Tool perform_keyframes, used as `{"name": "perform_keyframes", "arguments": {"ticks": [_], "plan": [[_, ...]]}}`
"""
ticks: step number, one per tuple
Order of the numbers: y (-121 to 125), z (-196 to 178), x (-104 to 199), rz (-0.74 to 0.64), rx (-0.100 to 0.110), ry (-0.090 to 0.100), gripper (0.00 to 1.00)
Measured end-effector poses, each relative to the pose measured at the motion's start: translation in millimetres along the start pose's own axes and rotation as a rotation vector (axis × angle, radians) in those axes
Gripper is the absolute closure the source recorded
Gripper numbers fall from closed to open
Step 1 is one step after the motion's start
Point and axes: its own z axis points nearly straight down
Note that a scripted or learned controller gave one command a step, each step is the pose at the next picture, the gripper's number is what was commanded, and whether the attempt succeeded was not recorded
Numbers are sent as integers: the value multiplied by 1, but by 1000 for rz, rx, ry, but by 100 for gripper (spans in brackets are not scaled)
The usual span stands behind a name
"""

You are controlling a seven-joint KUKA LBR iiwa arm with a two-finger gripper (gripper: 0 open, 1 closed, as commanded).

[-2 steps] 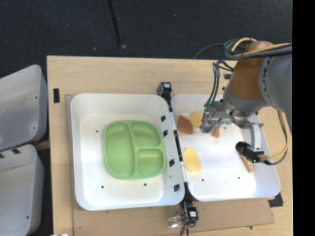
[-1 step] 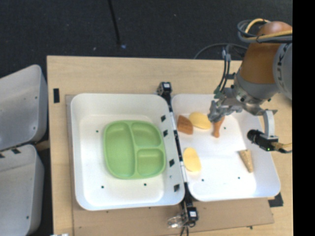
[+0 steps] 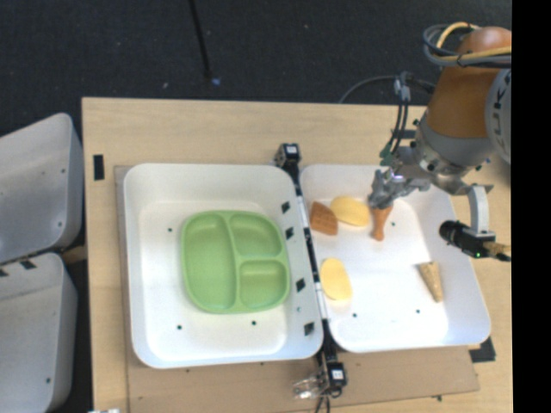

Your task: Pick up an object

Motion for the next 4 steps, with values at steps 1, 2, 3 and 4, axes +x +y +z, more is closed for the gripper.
{"name": "perform_keyframes", "arguments": {"ticks": [1,2,3,4], "plan": [[-19,5,57,-1,3,1,100],[-28,9,104,-1,4,2,100],[-45,-2,146,-3,5,3,100],[-78,6,191,-2,6,2,100]]}}
